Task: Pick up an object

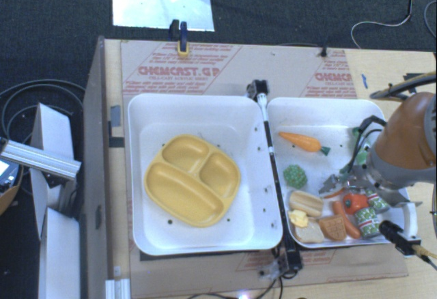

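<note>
The right bin (311, 117) holds toy food: a carrot (300, 142) toward the back, a green broccoli (295, 176) in the middle, and a bread roll (305, 203), a brown toast slice (334, 227), a tomato (354, 203), sausages (345, 218) and a striped can (367, 223) crowded at the front. My gripper (339, 185) reaches in from the right, low over the front right of that bin, just above the tomato and sausages. Nothing is visibly held.
The left bin (147, 120) contains a yellow divided tray (192, 179). A black divider rail (270, 147) runs between the bins. The arm's orange band (410, 130) hangs over the right bin's right edge. Cables lie at the far right.
</note>
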Action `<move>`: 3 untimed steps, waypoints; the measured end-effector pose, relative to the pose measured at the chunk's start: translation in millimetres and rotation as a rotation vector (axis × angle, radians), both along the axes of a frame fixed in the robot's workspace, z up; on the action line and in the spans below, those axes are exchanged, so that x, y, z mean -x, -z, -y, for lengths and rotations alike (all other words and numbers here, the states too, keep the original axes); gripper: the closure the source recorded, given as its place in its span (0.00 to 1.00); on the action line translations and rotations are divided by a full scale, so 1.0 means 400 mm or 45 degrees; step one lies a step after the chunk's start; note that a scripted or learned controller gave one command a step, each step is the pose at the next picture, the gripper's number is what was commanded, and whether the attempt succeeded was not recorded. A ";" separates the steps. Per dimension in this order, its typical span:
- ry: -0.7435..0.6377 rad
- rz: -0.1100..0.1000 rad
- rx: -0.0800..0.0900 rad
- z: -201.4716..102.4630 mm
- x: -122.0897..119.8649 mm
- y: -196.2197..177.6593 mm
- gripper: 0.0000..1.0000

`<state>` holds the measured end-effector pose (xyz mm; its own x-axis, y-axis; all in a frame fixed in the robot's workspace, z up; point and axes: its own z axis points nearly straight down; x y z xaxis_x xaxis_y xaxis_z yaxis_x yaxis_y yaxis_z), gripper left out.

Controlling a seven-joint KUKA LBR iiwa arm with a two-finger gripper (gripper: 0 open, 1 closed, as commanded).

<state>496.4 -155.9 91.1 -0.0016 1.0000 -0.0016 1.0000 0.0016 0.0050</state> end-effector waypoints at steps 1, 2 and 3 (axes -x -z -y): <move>-0.003 -0.001 -0.001 0.028 -0.269 0.015 0.00; 0.001 -0.007 -0.002 0.007 -0.080 0.018 0.00; -0.006 -0.039 -0.008 0.044 -0.395 0.026 0.00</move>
<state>654.6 -173.6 80.8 -0.0064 1.0000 0.0049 0.9997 0.0065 -0.0255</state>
